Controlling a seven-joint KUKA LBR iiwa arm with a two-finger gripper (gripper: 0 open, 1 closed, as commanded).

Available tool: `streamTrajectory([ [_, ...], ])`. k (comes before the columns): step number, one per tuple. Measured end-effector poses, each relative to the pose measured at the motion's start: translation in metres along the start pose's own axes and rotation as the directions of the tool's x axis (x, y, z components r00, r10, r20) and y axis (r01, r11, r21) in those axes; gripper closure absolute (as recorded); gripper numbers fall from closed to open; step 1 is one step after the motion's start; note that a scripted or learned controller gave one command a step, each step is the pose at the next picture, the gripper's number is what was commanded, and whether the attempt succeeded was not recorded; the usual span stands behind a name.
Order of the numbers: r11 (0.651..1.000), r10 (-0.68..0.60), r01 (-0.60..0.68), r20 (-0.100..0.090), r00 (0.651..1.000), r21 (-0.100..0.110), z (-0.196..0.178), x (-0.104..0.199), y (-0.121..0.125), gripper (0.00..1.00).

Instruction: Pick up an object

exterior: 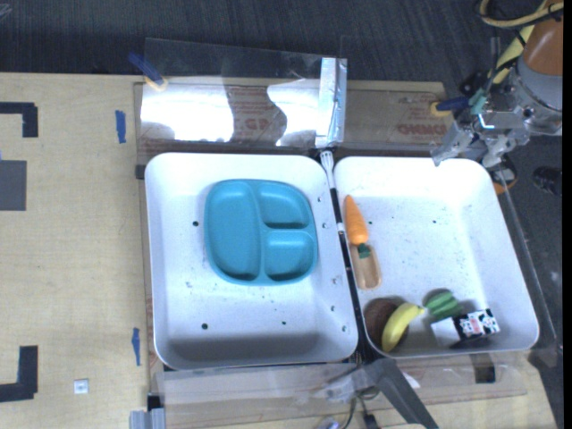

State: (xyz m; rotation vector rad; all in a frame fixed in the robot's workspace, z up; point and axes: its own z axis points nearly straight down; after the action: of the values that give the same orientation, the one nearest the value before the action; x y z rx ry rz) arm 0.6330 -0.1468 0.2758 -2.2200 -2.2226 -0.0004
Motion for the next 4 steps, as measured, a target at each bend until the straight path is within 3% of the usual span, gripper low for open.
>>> streamTrajectory([
  [1, 0.995, -0.095, 0.095, -0.004, 0.995, 0.014, 0.139, 0.022, 0.03, 0.0],
  [2, 0.889, -0.458, 0.458, 0.003, 0.889, -0.005, 0.188, 0.016, -0.069, 0.0],
  [3, 0.837, -0.547, 0.547, 0.009, 0.837, -0.01, 0.09, 0.023, -0.063, 0.0],
  [4, 0.845, -0.535, 0.535, 0.001, 0.845, -0.005, 0.091, 0.108, -0.027, 0.0],
])
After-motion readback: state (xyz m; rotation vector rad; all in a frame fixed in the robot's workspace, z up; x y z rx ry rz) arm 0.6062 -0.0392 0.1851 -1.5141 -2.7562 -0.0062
